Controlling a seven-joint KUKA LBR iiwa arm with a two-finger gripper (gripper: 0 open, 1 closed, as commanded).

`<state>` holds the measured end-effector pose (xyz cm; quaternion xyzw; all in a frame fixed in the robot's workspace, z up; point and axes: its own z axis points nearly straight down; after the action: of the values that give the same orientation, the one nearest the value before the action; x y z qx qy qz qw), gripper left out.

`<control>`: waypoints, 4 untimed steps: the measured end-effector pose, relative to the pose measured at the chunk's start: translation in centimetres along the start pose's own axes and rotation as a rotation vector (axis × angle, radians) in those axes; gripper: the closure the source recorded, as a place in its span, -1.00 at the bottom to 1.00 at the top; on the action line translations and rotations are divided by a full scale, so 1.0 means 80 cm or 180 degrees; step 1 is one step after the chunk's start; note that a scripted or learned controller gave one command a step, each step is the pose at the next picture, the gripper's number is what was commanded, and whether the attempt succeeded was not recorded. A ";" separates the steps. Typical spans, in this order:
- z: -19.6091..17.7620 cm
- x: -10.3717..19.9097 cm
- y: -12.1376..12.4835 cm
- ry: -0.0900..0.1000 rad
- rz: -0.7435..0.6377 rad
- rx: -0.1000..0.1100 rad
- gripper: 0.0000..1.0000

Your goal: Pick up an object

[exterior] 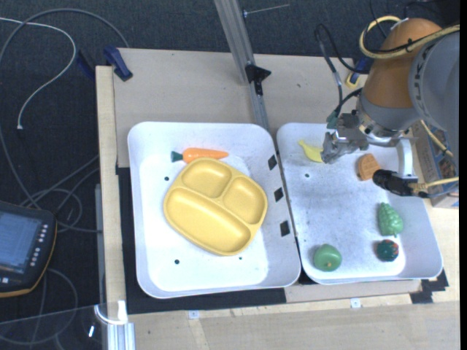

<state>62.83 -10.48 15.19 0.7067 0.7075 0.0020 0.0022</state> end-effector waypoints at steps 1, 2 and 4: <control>-0.080 -0.002 -0.003 -0.0003 -0.0001 -0.0010 1.00; -0.149 -0.002 -0.001 -0.0003 -0.0002 -0.0008 1.00; -0.155 0.137 0.009 0.0009 -0.0020 0.0010 1.00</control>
<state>63.44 0.51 27.57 0.7045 0.7097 0.0018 0.0001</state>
